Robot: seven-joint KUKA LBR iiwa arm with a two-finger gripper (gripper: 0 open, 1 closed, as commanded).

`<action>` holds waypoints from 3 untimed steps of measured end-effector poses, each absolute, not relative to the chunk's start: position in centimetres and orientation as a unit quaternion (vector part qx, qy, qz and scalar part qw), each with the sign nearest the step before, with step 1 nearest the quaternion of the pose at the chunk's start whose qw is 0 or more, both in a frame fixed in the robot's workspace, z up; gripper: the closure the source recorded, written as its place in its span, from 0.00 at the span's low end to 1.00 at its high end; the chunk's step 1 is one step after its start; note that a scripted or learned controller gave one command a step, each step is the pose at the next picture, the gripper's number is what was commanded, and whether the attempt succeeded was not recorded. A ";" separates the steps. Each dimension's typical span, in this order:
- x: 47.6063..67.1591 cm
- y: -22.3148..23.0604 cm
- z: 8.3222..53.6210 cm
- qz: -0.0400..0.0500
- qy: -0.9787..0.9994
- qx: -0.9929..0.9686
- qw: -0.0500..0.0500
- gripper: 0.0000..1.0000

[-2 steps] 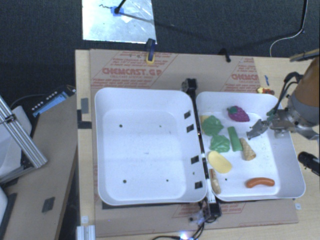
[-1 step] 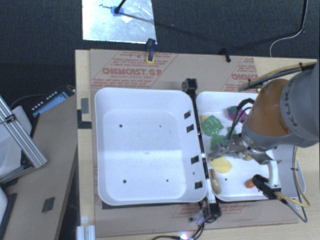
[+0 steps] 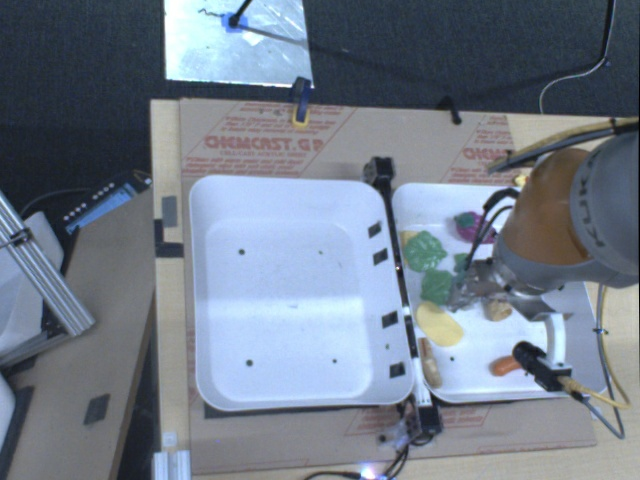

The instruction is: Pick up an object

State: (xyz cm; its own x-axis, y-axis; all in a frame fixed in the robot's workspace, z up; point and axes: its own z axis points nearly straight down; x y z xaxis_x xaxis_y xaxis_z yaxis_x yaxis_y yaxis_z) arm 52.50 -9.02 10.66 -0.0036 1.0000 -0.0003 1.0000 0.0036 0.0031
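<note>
My gripper (image 3: 467, 294) is low in the right bin (image 3: 470, 388), near its left half, with the grey arm and orange band above it to the right. It hangs just right of a dark green piece (image 3: 436, 286) and above a pale yellow object (image 3: 439, 325). A lighter green piece (image 3: 424, 250) lies further back, and a purple item (image 3: 467, 226) near the back. A tan lump (image 3: 497, 310) sits just right of the gripper. An orange object (image 3: 505, 366) and a slim tan piece (image 3: 431, 362) lie at the front.
The left bin (image 3: 290, 288) stands beside the right one, parted by a ridge with black clips (image 3: 385, 258). A yellow clamp (image 3: 300, 103) is on the cardboard's back edge. A foil sheet (image 3: 235, 28) lies behind the bench.
</note>
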 end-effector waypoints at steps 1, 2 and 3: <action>52.6 -9.0 11.7 0.002 0.709 0.705 0.002 1.00; 61.8 -3.0 19.0 0.006 0.712 0.703 0.005 1.00; 63.8 1.3 33.6 0.008 0.711 0.703 0.007 1.00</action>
State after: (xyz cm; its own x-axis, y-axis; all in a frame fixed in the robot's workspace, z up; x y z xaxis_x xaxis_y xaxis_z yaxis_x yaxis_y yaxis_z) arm 63.76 1.31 33.60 -0.0107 0.9999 0.0020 0.9997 0.0107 0.0208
